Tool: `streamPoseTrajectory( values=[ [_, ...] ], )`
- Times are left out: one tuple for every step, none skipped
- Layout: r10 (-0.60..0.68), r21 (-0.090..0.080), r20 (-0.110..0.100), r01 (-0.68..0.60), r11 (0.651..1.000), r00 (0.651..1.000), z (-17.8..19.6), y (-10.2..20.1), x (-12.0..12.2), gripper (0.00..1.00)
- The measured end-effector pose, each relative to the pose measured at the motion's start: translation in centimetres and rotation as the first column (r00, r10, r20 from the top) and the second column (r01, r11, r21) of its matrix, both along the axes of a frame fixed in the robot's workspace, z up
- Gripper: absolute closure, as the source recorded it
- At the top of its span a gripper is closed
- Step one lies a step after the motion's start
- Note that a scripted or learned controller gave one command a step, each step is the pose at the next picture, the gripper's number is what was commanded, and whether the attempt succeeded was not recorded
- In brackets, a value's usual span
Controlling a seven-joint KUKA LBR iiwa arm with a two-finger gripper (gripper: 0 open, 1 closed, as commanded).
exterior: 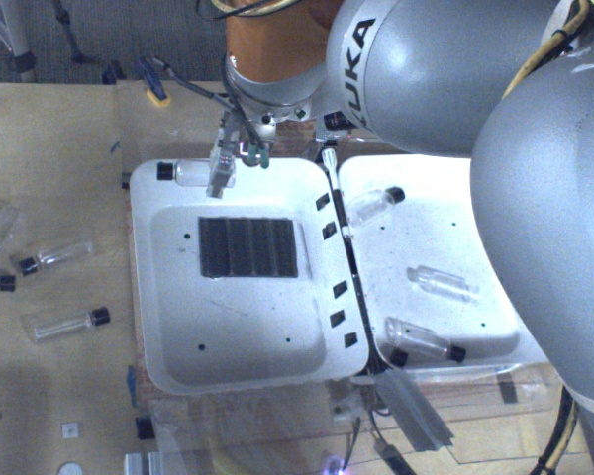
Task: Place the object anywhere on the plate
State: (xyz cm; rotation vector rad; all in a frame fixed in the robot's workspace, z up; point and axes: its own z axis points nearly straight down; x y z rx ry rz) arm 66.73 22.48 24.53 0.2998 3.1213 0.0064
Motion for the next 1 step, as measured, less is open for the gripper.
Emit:
streamPoseTrajectory(
  values=[
    [-0.216, -0.002, -0.006, 0.216, 0.976, 0.976, -10.38, 0.01, -3.69, 1.0]
  ],
)
